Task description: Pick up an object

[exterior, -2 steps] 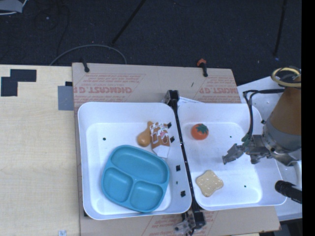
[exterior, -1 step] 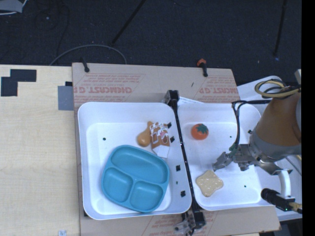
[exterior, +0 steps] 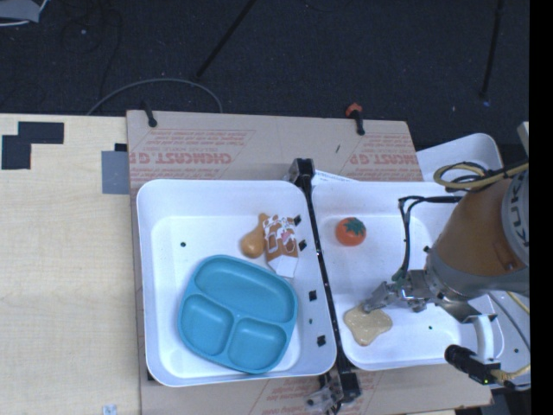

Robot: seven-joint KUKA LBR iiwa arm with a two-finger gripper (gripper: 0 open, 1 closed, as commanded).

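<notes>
Hand (exterior: 378, 301) low in the right bin (exterior: 389, 206), just above a pale beige flat piece (exterior: 367, 325); cannot tell whether open or shut, nor whether gripping anything. Orange-red round toy (exterior: 350, 231) well apart, farther back. Blue divided tray (exterior: 238, 312) and brown toy (exterior: 272, 237) in the left bin (exterior: 160, 249).
</notes>
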